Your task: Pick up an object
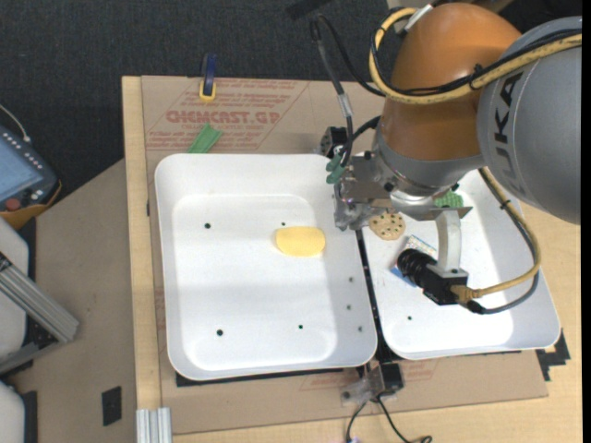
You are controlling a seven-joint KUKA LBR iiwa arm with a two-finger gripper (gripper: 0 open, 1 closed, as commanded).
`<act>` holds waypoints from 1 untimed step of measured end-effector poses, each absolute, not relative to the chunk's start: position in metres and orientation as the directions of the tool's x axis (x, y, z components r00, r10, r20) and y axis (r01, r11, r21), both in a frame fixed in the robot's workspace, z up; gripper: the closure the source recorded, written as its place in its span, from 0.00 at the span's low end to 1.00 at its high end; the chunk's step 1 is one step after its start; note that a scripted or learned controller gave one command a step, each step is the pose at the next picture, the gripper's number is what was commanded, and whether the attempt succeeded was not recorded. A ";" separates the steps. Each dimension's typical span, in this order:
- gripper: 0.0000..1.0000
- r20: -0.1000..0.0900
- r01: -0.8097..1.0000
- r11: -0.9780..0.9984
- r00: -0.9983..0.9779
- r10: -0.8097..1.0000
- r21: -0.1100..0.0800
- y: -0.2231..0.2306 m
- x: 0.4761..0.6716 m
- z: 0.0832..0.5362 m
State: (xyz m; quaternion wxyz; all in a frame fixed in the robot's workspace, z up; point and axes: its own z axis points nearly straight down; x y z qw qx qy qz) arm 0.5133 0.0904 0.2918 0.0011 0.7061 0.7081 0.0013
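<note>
You had the arm (480,90), glossy orange dome over smooth grey casing, leaning over the seam between the two bins. The gripper (355,197) sat low at the far end of that seam, metal parts bunched beneath the wrist; you could not tell its state. The likeliest pick, a soft yellow oval object (299,241), lay flat in the left bin (185,275), apart from the gripper. In the right bin (517,312) rested a tan perforated disc (386,223).
</note>
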 end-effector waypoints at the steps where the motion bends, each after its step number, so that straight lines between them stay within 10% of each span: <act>1: 1.00 0.001 1.000 0.003 -0.003 1.000 0.004 0.100 0.494 0.320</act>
